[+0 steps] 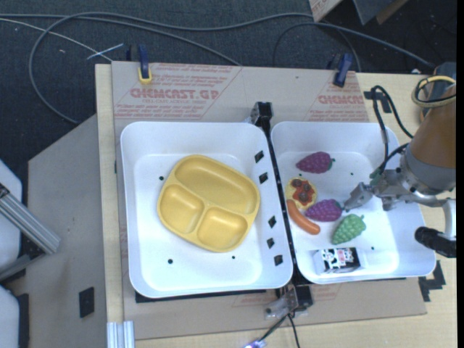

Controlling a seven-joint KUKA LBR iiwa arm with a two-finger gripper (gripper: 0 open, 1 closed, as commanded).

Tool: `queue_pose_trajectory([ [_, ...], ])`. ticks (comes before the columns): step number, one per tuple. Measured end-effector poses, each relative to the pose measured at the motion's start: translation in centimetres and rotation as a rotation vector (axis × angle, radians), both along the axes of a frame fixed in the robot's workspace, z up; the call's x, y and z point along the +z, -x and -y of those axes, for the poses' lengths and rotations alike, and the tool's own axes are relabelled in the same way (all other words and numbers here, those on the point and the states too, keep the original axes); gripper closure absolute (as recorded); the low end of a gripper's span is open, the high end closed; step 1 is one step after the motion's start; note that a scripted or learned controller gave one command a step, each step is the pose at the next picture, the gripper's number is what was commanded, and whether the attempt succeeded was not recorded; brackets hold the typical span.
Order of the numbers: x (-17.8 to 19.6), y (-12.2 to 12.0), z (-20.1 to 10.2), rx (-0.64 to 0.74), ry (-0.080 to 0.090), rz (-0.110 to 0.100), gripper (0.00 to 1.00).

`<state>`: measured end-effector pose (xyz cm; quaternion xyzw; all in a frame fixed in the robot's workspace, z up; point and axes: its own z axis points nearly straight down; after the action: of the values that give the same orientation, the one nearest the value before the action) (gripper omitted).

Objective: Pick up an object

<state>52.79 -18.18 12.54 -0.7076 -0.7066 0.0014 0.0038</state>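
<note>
Right bin [406, 267]: green grapes [349, 228] below fingers [357, 196].

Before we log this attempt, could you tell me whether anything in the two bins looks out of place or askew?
Nothing stands out. The yellow divided plate sits turned at an angle in the left bin, but whole. In the right bin, two purple grape bunches, a green bunch, a hot dog and a small carton lie loose, unspilled.

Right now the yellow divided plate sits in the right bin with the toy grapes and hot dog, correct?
Not quite. The camera view shows the yellow divided plate in the left bin; the toy grapes and hot dog are in the right bin.
</note>
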Motion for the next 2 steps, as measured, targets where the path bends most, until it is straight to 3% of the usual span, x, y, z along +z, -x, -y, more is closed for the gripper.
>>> queue_pose_trajectory([
  [1,1.5,-0.2,0.0,0.001,0.002,0.008,1.0],
  [2,7.9,-0.1,-0.1,0.002,0.006,0.015,1.0],
])
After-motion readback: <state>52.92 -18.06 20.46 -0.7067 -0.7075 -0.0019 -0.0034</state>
